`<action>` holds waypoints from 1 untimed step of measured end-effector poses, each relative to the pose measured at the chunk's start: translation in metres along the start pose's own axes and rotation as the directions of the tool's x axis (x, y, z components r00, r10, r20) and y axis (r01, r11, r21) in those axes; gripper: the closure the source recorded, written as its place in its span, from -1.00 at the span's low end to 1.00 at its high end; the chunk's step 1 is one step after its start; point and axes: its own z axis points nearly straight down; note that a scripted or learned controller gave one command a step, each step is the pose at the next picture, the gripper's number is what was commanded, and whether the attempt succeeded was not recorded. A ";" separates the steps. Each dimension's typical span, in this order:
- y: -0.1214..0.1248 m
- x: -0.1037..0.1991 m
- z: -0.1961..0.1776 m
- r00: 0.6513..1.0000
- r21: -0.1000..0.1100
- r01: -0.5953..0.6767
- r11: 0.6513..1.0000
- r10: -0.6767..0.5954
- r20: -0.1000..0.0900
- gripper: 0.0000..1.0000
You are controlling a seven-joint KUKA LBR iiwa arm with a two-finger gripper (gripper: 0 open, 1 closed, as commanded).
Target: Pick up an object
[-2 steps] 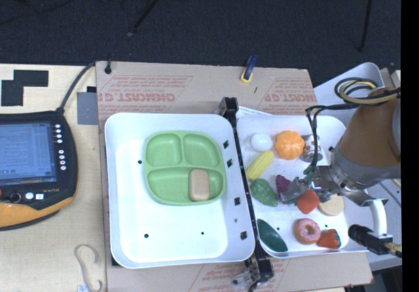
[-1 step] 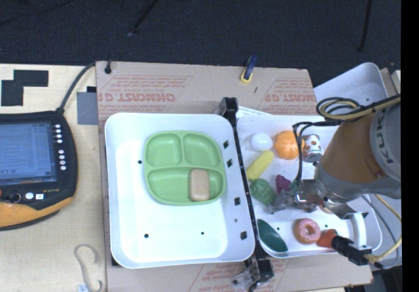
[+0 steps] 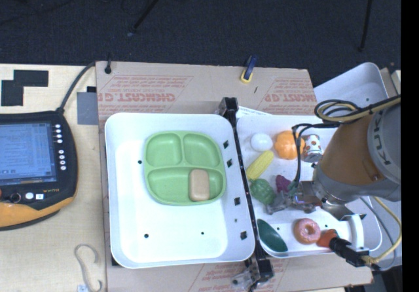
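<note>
Toy foods (image 3: 275, 173) fill the right bin (image 3: 366, 245); the left bin's (image 3: 124, 219) green tray (image 3: 183, 167) holds bread (image 3: 200, 185); pincer (image 3: 278, 204) state unclear.

I see my arm (image 3: 357, 153) reaching in from the right, its claw (image 3: 283, 202) low in the right bin (image 3: 262, 124) beside a green vegetable (image 3: 263, 190) and a purple piece (image 3: 283, 184). Corn (image 3: 260, 165), a white egg (image 3: 261, 142) and an orange (image 3: 286, 145) lie farther back; a pink doughnut (image 3: 306, 230) sits nearer. In the left bin (image 3: 170, 238), a green divided plate (image 3: 183, 167) carries a tan block (image 3: 200, 186).
</note>
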 end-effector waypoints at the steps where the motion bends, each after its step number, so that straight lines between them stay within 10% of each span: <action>1: 0.000 -0.002 -0.010 1.000 0.003 -0.007 1.000 0.007 -0.002 1.00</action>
